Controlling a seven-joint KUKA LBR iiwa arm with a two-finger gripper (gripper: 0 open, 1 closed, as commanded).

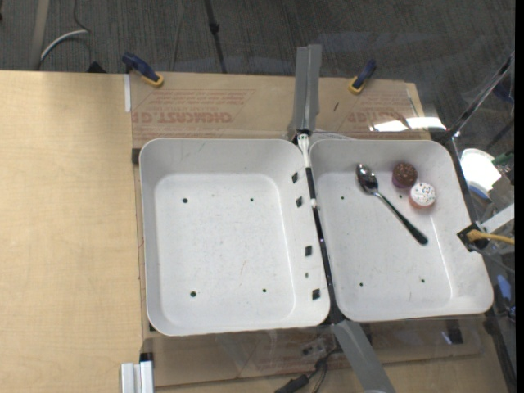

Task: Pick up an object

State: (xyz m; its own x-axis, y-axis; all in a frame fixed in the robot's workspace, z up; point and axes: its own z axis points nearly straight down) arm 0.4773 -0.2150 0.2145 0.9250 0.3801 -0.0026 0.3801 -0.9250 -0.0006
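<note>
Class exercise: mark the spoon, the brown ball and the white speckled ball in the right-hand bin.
spoon (391, 205), camera view, middle of its dark handle.
brown ball (404, 173), camera view, centre of its top.
white speckled ball (422, 194), camera view, centre of its top.

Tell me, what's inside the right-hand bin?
Inside the right bin lie a spoon and two small round items: a brownish one and a white speckled one, beside the spoon's handle. Whatever is under them is covered.

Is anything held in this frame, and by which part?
Nothing is held: the spoon and both small balls lie loose in the right bin.
</note>
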